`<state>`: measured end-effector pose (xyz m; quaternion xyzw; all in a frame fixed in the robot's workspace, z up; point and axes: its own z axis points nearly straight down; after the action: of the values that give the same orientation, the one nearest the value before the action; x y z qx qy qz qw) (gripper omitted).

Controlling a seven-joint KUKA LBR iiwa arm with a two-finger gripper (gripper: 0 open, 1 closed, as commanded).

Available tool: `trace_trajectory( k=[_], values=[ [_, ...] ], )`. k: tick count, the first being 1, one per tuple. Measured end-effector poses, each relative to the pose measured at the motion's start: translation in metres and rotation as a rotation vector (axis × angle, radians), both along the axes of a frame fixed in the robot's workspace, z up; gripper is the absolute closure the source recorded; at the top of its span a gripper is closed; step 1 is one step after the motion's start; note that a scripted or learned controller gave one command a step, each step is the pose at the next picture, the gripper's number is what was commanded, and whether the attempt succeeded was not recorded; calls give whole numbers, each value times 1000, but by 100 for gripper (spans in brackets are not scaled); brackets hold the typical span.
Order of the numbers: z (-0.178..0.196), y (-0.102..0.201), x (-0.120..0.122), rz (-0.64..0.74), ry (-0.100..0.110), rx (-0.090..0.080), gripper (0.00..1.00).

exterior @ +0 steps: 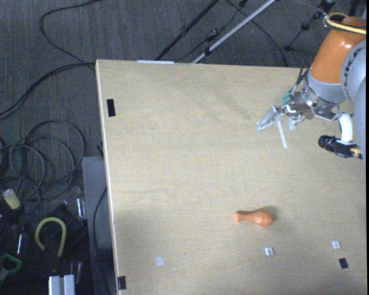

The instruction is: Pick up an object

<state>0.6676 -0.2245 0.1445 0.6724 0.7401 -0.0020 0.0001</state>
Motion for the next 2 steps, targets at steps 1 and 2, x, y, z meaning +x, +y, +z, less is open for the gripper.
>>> trace_trajectory(
  k=[1,2],
  values=[
    [-60,7,1,216,-1,1,0],
    [-60,66,1,406,-2,3,0]
  ],
)
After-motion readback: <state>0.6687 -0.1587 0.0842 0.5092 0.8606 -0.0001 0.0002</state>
